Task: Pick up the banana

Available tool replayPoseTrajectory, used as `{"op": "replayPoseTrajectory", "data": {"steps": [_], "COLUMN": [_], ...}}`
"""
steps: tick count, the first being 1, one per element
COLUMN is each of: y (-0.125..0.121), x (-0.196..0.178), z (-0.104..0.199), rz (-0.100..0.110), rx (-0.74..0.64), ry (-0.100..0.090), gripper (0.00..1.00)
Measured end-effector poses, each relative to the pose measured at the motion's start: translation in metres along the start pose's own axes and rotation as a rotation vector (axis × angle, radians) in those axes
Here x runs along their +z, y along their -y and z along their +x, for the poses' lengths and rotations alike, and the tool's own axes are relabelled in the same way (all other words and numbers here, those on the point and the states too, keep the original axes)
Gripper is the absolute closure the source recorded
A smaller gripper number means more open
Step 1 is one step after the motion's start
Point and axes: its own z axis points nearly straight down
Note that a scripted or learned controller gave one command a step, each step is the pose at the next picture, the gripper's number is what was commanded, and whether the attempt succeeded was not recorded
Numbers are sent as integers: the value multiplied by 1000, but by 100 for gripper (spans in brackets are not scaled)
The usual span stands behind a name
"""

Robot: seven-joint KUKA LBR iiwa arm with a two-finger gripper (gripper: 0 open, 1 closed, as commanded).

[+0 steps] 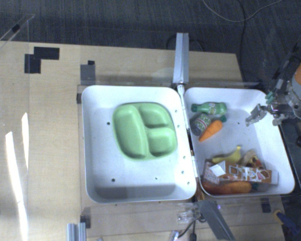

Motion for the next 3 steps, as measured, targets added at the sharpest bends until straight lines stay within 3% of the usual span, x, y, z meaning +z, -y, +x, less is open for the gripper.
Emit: {"op": "replayPoseTrajectory", "data": {"steps": [1,2,3], "y": [28,26,26], "x": [121,108,108], "z": [9,10,10], "rz": [-9,-16,-16], "rx": [-158,-159,-159], "ry": [2,3,3], "gripper": [0,100,0]}}
